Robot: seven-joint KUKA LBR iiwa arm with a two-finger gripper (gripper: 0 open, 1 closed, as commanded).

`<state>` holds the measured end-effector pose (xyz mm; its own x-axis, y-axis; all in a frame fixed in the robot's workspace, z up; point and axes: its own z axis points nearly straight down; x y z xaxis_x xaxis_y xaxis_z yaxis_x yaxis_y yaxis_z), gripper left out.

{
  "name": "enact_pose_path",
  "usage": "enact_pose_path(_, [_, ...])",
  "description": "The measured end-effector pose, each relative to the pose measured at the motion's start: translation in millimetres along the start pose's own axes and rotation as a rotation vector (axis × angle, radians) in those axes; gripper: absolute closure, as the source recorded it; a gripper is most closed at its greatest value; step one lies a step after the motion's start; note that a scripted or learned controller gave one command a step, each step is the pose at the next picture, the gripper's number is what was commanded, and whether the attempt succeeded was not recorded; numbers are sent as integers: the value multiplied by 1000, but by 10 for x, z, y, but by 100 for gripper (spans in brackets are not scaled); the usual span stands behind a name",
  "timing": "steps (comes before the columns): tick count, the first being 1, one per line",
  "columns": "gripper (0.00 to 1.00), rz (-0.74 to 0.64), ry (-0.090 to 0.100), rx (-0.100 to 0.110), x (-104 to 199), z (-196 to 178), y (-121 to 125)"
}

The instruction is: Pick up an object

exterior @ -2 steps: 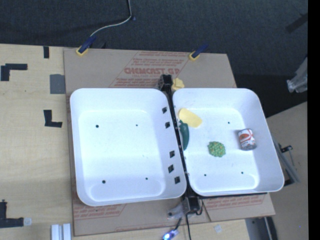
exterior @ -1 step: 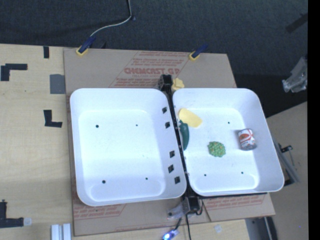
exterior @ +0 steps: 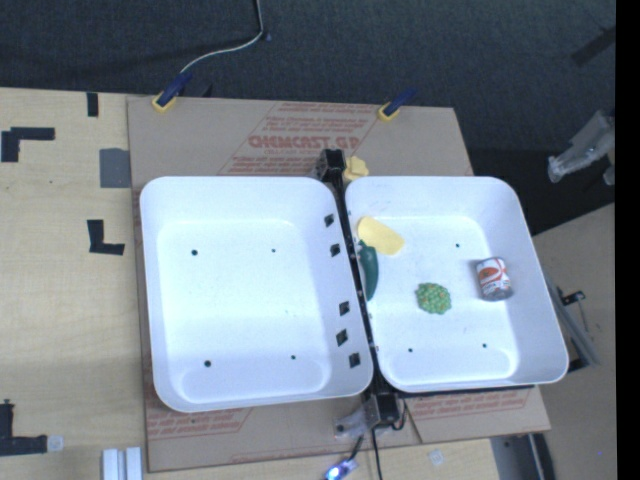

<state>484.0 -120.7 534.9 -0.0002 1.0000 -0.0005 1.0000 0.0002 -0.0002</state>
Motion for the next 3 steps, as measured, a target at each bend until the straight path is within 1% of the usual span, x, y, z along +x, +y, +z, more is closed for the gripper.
enact_pose_path(1, [100,0,-1,-1,-1,-104,5])
enact_pose_path(2, [0,0,-1,-1,-1,-101,5])
enact_pose_path(3, [100,0,-2,-2,-2,-206,10])
